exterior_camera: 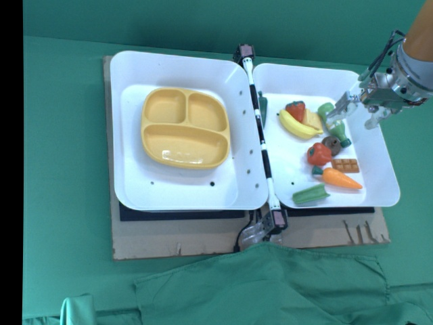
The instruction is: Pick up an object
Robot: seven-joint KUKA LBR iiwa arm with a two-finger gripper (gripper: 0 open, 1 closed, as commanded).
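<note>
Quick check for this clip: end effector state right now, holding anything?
End effector: open, holding nothing; it sits over the right bin, beside the green toy at the bin's far side.

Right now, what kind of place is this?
Probably a robot-grasping test bench: two white bins on green cloth, toy food such as a banana and carrot, and a pincer above them.
</note>
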